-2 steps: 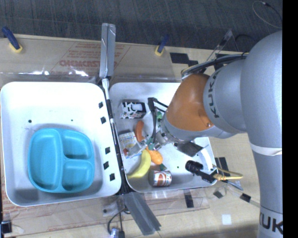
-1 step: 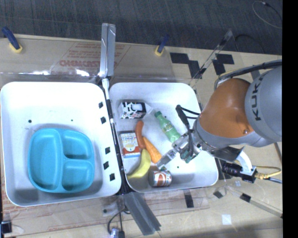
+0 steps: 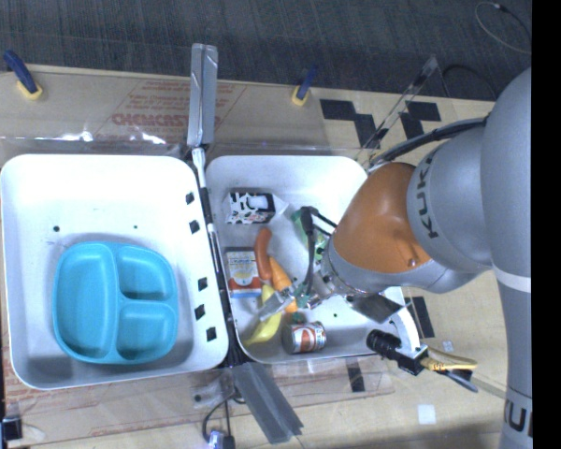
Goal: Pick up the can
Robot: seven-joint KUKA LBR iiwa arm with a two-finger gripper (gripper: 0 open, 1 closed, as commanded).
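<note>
I see two shallow white bins side by side on the counter [image 3: 65, 101], from above. The left bin [image 3: 19, 251] holds a blue divided plate [image 3: 117, 299]. The right bin [image 3: 290, 168] holds a jumble: a black-and-white carton [image 3: 251, 206] toward twelve o'clock, a small packet [image 3: 240, 267] at nine, an orange carrot-like piece [image 3: 271, 265] at the centre, a yellow banana [image 3: 266, 325] at seven. The can [image 3: 305, 338] lies on its side at six o'clock, near the bin's front wall, just beside the banana. My arm [image 3: 421, 227] reaches in from three o'clock; its orange band hides much of the wrist. The pincer [image 3: 299, 297] sits just above the can, at its twelve o'clock, over the clutter; I cannot tell whether it is spread or pressed together. I judge this the approach step: nothing is gripped. Next I would shift toward six o'clock, centre over the can, and descend clear of the banana
</note>
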